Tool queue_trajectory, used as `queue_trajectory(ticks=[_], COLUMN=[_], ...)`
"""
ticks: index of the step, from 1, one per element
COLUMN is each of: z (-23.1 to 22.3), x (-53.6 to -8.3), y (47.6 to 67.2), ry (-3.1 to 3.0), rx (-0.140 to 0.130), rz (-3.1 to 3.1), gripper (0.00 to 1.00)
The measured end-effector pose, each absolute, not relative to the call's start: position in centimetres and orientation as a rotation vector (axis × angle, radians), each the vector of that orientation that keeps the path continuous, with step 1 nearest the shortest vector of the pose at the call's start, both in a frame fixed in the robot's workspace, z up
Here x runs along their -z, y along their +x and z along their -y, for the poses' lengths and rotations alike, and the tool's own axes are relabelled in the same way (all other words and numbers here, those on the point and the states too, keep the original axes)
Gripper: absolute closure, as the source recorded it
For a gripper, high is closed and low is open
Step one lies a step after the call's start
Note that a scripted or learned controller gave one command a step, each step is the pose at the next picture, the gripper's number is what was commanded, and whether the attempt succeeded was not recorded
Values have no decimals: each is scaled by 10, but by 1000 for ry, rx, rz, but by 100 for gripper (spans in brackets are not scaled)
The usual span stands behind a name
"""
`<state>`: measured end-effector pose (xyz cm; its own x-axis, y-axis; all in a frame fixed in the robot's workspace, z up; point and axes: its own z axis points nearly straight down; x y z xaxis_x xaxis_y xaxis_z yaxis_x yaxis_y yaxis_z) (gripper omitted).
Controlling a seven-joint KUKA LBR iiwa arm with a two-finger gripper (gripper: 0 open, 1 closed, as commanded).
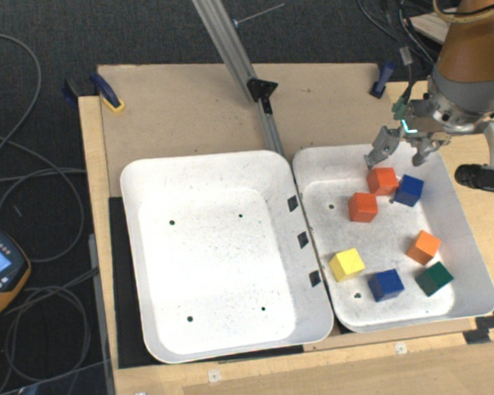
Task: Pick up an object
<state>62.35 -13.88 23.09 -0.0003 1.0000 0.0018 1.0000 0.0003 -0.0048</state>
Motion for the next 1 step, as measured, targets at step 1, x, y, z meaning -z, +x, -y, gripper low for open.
queue_trajectory(ticks=[1], z=[139], x=[-234], y=[624], ry=[-2219], rx=[0], rz=[2222], gripper=[0])
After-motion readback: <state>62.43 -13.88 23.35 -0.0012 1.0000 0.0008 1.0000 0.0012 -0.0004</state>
